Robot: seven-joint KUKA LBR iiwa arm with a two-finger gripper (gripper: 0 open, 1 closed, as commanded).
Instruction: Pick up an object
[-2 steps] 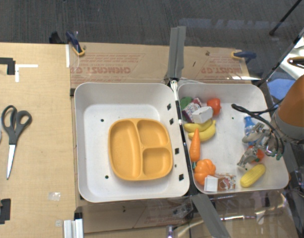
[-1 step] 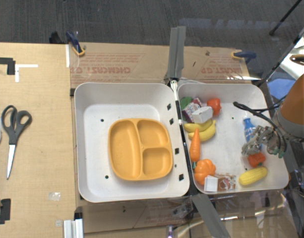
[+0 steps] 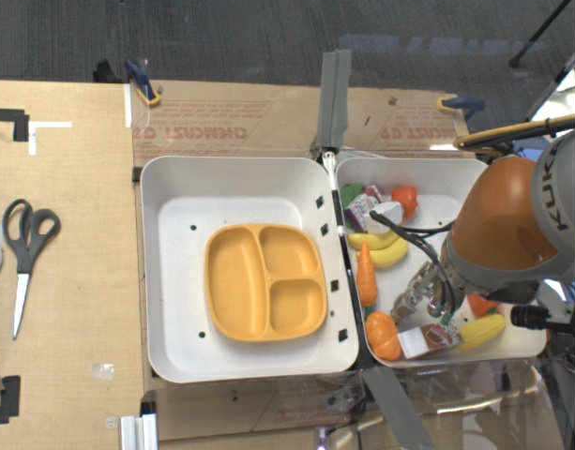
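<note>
The right bin (image 3: 428,178) holds toy food: a banana (image 3: 385,250), a carrot (image 3: 366,277), an orange fruit (image 3: 382,335), a red tomato (image 3: 405,198), a corn cob (image 3: 483,328), a small packet (image 3: 428,339) and a purple-and-green item (image 3: 359,204). My gripper (image 3: 426,296) hangs low over the middle of this bin, between the banana and the packet. The orange wrist band covers the bin's right part. Nothing shows between the fingers.
The left bin (image 3: 165,251) holds a yellow divided plate (image 3: 265,282). Scissors (image 3: 26,242) lie on the wooden bench at far left. A grey divider bar (image 3: 334,101) runs between the bins at the back. Blue clamps (image 3: 142,81) hold the cardboard.
</note>
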